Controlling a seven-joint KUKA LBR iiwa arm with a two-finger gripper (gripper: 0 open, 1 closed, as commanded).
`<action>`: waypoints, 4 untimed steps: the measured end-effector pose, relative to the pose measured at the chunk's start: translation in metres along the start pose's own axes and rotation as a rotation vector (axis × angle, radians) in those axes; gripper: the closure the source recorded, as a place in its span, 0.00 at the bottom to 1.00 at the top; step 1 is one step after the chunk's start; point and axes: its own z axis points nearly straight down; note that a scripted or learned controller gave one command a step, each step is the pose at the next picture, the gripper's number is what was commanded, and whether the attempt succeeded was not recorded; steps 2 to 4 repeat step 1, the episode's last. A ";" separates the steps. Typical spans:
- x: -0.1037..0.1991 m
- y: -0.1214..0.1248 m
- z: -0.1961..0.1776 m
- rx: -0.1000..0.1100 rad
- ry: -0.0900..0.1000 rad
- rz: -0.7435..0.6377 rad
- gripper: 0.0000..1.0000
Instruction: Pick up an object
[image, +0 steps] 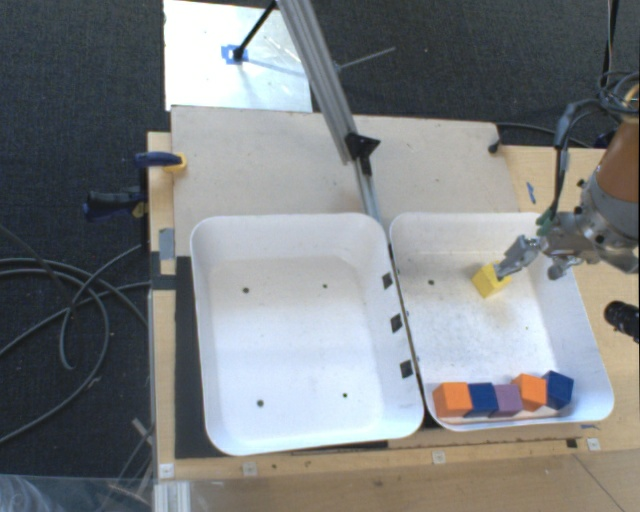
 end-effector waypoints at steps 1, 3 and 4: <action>-0.051 0.042 0.090 0.005 -0.002 0.004 0.00; -0.051 0.042 0.090 0.005 -0.002 0.004 0.00; -0.051 0.042 0.090 0.005 -0.002 0.004 0.00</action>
